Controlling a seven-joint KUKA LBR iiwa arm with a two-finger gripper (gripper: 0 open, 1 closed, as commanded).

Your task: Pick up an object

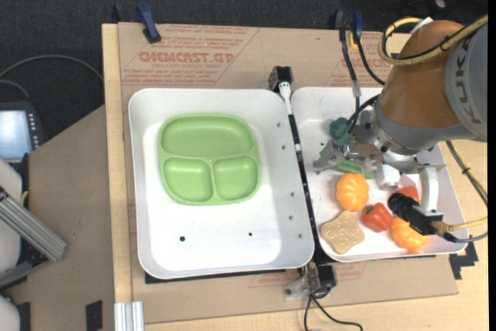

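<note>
Since my gripper [335,157] sits low in the right bin [314,116], among the toys, the nearest candidate is the small orange pumpkin [353,191], which lies just beside it toward the near edge. Whether the gripper is apart or together I cannot tell from this slant; my own wrist covers it. A dark green toy [339,128] lies close on the far side. To do this well, I judge I should centre over one item alone. The pumpkin crowds a red pepper [377,217] and a tan cracker-shaped piece [342,232], so a careless descent could nudge them. The green divided plate [208,159] in the left bin [201,232] is well apart and no concern.
</note>
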